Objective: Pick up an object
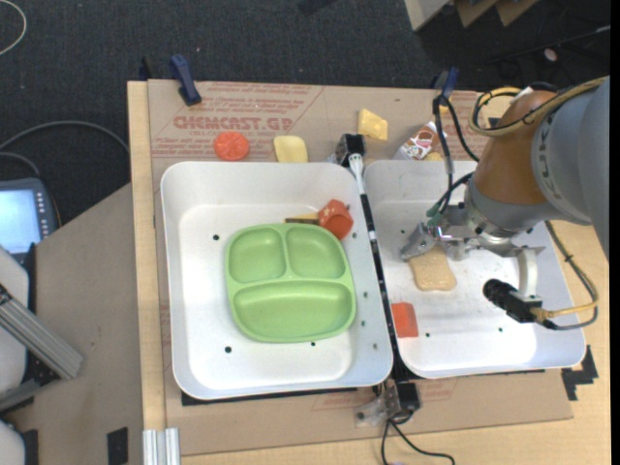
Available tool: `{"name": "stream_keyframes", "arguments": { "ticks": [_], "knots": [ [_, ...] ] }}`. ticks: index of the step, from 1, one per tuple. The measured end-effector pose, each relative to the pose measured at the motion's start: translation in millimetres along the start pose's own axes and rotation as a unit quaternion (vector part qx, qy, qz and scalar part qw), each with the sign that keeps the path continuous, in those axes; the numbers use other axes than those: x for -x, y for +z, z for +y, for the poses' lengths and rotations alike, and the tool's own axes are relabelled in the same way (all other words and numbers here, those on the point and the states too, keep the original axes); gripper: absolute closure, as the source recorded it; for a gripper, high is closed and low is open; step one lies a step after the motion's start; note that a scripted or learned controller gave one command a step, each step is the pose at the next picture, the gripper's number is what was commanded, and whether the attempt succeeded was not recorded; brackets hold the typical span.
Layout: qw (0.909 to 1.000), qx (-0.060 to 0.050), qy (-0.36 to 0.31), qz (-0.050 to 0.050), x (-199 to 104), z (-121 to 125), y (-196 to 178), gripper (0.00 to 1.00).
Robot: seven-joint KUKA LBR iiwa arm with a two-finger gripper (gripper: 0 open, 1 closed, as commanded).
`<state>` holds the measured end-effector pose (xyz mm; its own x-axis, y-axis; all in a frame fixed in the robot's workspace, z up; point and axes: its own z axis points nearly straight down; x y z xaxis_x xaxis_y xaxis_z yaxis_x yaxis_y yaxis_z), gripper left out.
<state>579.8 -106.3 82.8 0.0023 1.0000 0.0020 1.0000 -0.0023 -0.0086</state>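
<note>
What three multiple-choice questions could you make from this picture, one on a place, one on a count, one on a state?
1. Where does the green divided plate lie?
A. In the left bin
B. In the right bin
C. On the cardboard

2. How many compartments does the plate have?
A. Two
B. Three
C. Five

3. How does the tan bread-shaped piece lie?
A. Flat on the right bin floor
B. On the plate
C. Leaning on the orange block

Answers:
1 A, it rests in the left bin.
2 B, two small compartments above one wide one.
3 A, flat on the floor just below the gripper, apart from the orange block.
</note>
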Motion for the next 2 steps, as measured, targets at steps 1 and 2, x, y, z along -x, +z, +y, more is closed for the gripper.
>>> {"name": "stream_keyframes", "arguments": {
  "ticks": [1,2],
  "knots": [
    [1.0000,0.002,-0.001,0.000,-2,-23,-1,0.00],
    [1.0000,0.005,-0.001,-0.001,-2,-21,-12,1.00]
  ]
}}
